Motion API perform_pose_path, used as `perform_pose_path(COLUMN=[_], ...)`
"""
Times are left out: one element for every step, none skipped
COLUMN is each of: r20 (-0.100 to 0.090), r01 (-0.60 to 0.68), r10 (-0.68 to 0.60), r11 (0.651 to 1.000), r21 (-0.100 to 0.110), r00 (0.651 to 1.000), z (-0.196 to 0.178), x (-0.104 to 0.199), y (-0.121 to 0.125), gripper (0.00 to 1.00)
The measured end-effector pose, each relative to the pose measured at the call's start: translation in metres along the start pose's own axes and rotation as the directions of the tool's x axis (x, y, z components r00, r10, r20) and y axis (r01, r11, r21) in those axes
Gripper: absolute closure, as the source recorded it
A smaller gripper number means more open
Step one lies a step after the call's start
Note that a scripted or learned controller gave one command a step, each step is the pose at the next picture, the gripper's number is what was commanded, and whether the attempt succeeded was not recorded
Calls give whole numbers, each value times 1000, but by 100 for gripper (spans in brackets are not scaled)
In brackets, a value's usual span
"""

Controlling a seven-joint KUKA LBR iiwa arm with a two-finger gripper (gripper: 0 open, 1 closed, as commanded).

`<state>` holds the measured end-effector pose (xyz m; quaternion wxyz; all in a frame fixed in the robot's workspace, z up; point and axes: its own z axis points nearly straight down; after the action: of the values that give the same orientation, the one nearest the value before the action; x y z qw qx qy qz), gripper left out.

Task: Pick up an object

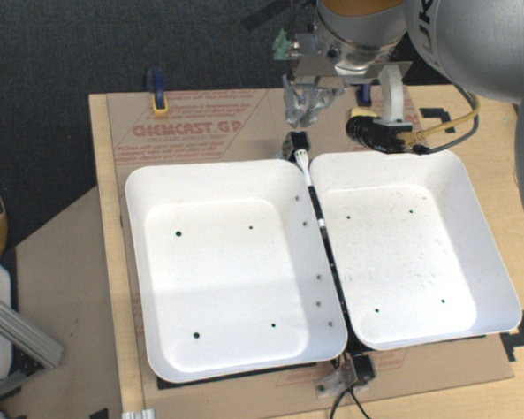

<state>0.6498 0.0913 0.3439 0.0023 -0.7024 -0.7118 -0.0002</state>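
End effector (304, 104) hangs above the worktop (195, 120), past the far edge of the two bins, near their seam. Finger state: cannot tell. No object is seen in either the left bin (150, 255) or the right bin (475, 226).

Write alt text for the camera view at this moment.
A grey arm with an orange band reaches in from the right, its gripper hanging above the bench just behind the gap between two shallow white bins, left bin and right bin.

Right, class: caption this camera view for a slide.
Grey arm's gripper hovers behind two shallow white bins on brown board.
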Motion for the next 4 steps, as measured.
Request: perform_pose_path(r20=[3, 7, 11, 3], r01=[-9, -21, -25, -12], r10=[9, 21, 25, 12], r11=[1000, 1000, 1000, 1000], r21=[6, -12, -16, 5], r00=[1000, 1000, 1000, 1000], z=[81, 12, -75, 19], x=[42, -64, -191, -167], y=[-6, 17, 14, 14], gripper=[100, 100, 100, 100])
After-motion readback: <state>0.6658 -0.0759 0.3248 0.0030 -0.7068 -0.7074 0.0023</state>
